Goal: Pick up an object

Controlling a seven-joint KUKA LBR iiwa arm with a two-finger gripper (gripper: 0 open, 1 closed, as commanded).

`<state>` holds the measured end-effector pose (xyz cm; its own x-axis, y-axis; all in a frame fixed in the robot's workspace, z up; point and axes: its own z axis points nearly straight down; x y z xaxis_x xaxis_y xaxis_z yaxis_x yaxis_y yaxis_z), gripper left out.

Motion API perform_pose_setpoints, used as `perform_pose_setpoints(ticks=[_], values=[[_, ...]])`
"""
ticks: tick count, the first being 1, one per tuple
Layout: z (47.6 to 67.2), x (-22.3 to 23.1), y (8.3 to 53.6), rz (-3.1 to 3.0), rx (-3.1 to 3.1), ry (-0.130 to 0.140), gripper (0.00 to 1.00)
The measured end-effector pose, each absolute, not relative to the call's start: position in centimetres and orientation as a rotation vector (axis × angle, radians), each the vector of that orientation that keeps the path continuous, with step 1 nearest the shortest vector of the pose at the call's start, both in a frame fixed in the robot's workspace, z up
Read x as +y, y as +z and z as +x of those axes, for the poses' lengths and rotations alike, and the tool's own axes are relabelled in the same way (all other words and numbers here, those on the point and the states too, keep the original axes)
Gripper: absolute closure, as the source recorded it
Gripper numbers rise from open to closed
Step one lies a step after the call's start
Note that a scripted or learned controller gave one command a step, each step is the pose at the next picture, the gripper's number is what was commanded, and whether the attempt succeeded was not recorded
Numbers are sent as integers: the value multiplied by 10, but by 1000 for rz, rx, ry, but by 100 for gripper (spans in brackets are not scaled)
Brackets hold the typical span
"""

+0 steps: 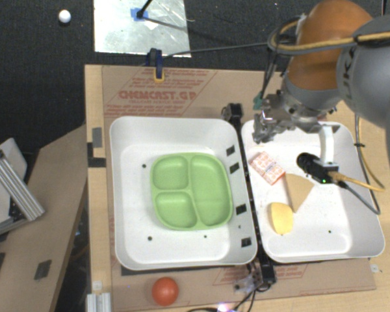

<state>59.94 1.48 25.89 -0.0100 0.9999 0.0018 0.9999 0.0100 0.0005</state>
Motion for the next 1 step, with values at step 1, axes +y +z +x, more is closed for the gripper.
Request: perform_pose_setpoints(ticks=[1], values=[[605, 61, 239, -2211, -2231, -2, 100]])
